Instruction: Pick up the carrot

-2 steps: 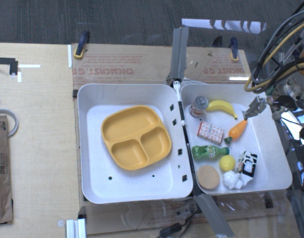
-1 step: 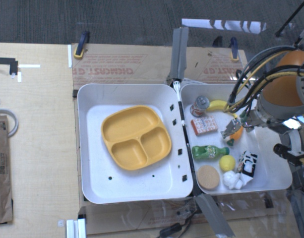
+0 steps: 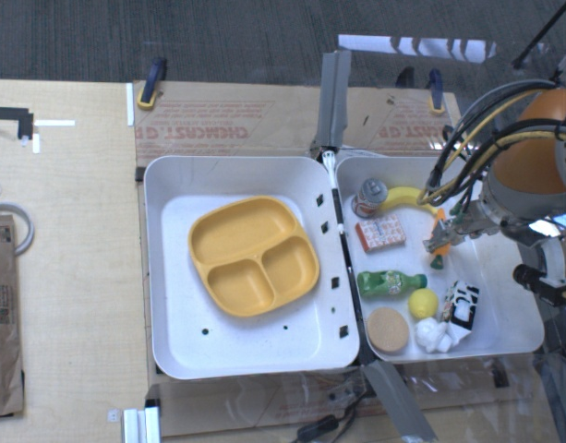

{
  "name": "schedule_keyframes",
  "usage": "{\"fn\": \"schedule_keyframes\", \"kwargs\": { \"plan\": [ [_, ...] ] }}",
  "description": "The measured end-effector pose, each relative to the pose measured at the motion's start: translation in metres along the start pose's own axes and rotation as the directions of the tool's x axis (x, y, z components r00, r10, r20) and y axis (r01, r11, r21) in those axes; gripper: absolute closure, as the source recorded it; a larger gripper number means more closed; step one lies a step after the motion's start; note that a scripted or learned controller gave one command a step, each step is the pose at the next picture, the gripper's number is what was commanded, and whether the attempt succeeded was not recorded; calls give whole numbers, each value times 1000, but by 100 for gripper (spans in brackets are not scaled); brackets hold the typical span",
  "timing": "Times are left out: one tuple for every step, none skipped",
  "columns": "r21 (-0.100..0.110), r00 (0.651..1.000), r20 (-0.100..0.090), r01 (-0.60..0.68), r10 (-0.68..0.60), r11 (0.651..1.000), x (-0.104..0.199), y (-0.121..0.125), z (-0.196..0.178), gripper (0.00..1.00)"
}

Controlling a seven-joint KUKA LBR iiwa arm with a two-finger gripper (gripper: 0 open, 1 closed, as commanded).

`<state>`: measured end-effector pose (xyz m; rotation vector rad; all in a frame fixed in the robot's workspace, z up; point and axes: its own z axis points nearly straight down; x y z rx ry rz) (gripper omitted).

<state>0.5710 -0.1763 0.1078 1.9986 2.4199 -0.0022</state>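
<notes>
Far off to my left sits the left bin [image 3: 162, 247], holding a yellow divided plate [image 3: 253, 255]. Nearer, in the right bin [image 3: 504, 344] where I work, a small tin can [image 3: 372, 193] and a banana [image 3: 407, 198] lie up and to my left, with a red-and-white snack box [image 3: 381, 234] just below them. Further down on my left lie a green bottle [image 3: 391, 283], a lemon [image 3: 423, 303], a round tan cookie [image 3: 388, 329], some white puffs [image 3: 437, 336] and a black-and-white item [image 3: 463, 305]. My gripper [image 3: 441, 240] hangs at the middle of this bin, right over the carrot [image 3: 439, 245], a small orange piece with a green tip pointing toward the bin's near wall; its long axis seems to run up and down in the view, roughly in line with my descent. The carrot looks to be directly at my fingertips, touching or just under them, but I cannot tell whether it sits between them, nor whether my grip is spread or pressed together. I judge the coming move turns on closing across the carrot's narrow width, not along its length.
</notes>
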Motion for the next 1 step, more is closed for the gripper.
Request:
{"fn": "schedule_keyframes", "kwargs": {
  "plan": [
    [0, 986, -2, 169, -169, 986, 68, 54, -79, 100]
  ]
}}
